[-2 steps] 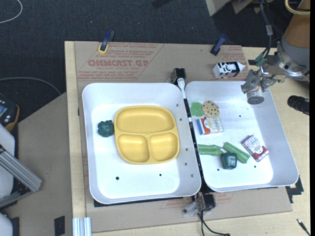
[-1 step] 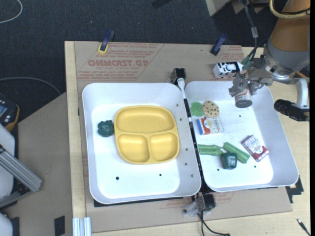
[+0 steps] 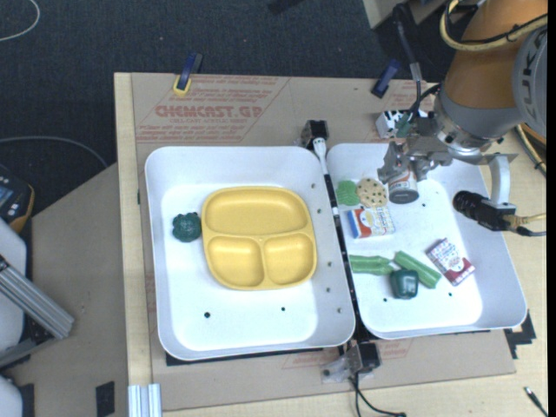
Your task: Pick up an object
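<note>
My gripper (image 3: 401, 174) hangs over the back of the right bin (image 3: 486, 311), reaching in from the right. A small red-and-white can (image 3: 403, 188) with a grey end sits between its fingers, and the gripper is shut on it. Just left of the can lie a round speckled cookie (image 3: 372, 191) and a green round piece (image 3: 347, 192). Nearer the front are a red, white and blue packet (image 3: 369, 222), two green pods (image 3: 371, 265) (image 3: 419, 268), a dark green block (image 3: 404, 284) and a red-and-white packet (image 3: 450, 261).
The left bin (image 3: 174, 311) holds a yellow divided plate (image 3: 258, 235) and a dark green lump (image 3: 186, 227) beside it on the left. A black cylinder (image 3: 478, 208) on the arm juts over the right bin's right side. Clamps grip the board's far edge.
</note>
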Robot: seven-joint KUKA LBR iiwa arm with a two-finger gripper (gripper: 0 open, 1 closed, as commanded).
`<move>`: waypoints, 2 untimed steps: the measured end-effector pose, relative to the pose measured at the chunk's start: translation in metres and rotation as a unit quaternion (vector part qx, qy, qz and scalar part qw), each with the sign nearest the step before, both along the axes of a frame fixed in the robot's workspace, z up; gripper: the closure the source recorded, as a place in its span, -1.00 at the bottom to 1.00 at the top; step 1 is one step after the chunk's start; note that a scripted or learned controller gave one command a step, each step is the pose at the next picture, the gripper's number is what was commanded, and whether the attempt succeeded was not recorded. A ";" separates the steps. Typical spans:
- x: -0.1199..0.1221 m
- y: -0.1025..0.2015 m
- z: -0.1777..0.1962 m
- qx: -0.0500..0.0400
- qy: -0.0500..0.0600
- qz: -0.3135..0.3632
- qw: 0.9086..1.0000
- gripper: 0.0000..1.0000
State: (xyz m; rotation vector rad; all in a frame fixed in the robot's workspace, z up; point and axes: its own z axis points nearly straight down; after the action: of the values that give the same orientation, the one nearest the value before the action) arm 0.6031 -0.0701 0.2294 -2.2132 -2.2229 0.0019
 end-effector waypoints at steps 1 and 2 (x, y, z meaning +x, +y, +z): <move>-0.018 0.048 -0.012 0.000 0.000 0.000 1.000 1.00; -0.044 0.106 -0.009 0.000 0.000 0.001 1.000 1.00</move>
State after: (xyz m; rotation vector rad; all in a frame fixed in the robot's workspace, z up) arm 0.5593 0.0358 0.2200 -2.2108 -2.2243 0.0019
